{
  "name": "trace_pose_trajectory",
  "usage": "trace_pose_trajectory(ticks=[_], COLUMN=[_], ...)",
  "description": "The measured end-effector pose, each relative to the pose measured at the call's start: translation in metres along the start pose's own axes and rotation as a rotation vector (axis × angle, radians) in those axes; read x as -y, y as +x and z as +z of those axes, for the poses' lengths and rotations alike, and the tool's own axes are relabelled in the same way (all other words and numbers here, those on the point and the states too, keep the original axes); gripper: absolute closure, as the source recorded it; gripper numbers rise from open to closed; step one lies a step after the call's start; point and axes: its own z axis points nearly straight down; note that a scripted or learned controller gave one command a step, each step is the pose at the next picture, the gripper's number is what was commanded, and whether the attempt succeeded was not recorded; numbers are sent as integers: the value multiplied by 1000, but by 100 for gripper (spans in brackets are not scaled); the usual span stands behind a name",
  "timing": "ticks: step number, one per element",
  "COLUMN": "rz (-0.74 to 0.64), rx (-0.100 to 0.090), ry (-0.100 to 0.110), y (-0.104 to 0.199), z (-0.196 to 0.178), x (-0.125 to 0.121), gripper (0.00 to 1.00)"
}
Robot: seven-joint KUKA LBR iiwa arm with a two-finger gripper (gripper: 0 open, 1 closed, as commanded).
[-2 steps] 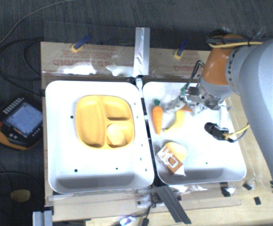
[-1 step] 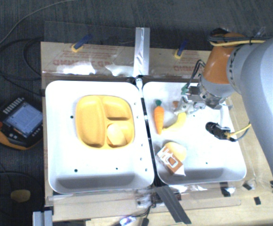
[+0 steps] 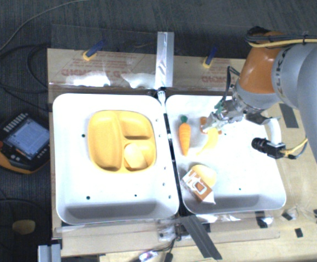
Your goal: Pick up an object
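The nearest candidates for my pick lie in the right bin [image 3: 268,187]: a yellow banana-shaped piece [image 3: 210,141] just below and to the left of my fingers [image 3: 219,117], and beside it a small orange-brown piece [image 3: 204,124] that sits almost against my fingers on their left. Whether I am touching either one I cannot tell; the spot is too small and cluttered to read. I also cannot tell how far apart my fingers stand, or whether anything is caught between them, so I claim no hold.

Further left of my fingers lies a carrot [image 3: 185,137] with its green top pointing away from the camera's near edge, close to the divider between the bins. Well below my fingers, toward the near wall, a small tan and white carton [image 3: 200,183] rests on its side.

Beyond the divider, the left bin [image 3: 71,201] carries a yellow compartment tray [image 3: 107,141], well apart from where I am working.

As I judge it, the task is at the reach-and-grasp stage: my wrist is down low over the objects in the right bin, everything seems to rest on the bin floor, and nothing looks raised. What is left is to secure one piece and lift it clear.
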Motion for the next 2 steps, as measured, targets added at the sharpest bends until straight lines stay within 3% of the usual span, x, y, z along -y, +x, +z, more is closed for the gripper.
trace_pose_trajectory(ticks=[1, 2], rz=[-298, -144], rx=[-1, -1], ry=[-4, -1], y=[20, 113], z=[41, -48], x=[15, -16], gripper=[100, 100])
